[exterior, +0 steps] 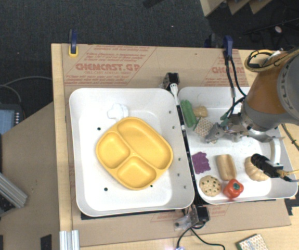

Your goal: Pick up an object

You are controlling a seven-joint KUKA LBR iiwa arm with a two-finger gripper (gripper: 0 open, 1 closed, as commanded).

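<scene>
Hovering gripper (217,133) hung over right bin (289,191), finger state unclear; green piece (187,113) beside divider edge; purple piece (200,162), cookie (209,185), tomato (233,188) crowded near.

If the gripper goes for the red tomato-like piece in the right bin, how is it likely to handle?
The red tomato looks round and smooth, so it may roll or slip from a pinch. It resembles plastic toy food, so probably light and stiff. It sits beside the cookie, near the bin wall, which could crowd the fingers.
</scene>
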